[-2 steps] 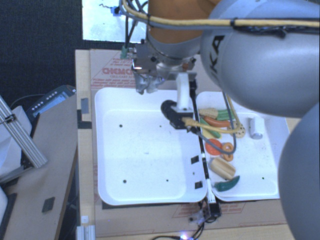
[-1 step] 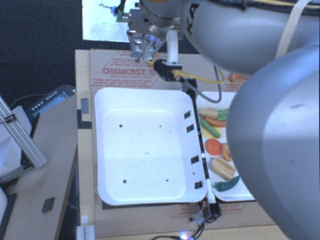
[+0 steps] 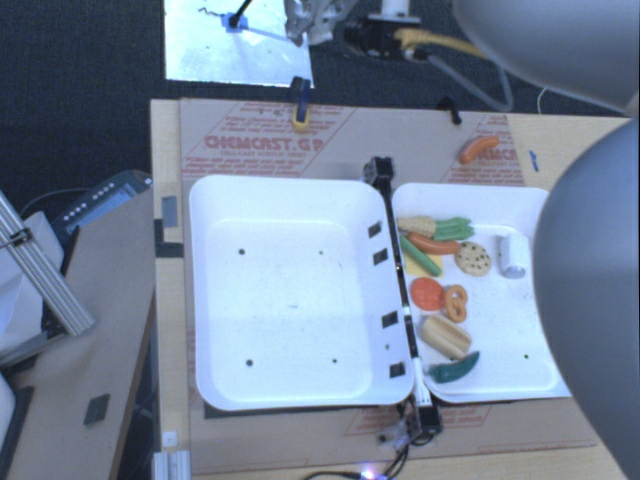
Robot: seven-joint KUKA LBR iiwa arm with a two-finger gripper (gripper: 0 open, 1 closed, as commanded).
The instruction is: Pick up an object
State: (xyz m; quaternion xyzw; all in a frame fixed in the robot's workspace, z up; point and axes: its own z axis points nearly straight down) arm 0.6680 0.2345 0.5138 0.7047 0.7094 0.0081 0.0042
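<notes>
Arm casing [image 3: 590,298]: smooth, rounded grey shell, blurred.
Upper link [image 3: 545,23]: broad grey curve.
Cables [image 3: 440,40]: yellow and grey hoses beside the upper link.
Gripper [image 3: 312,13]: pale metal.

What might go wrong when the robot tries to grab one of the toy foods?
The toy foods lie crowded together by the right bin's inner wall, so a grab may catch two or nudge neighbours. The hot dog bun and green pepper nearly touch. The grey arm hides part of that bin from the camera.

Right bin [image 3: 520,200] half behind blurred arm [image 3: 590,288]
</notes>
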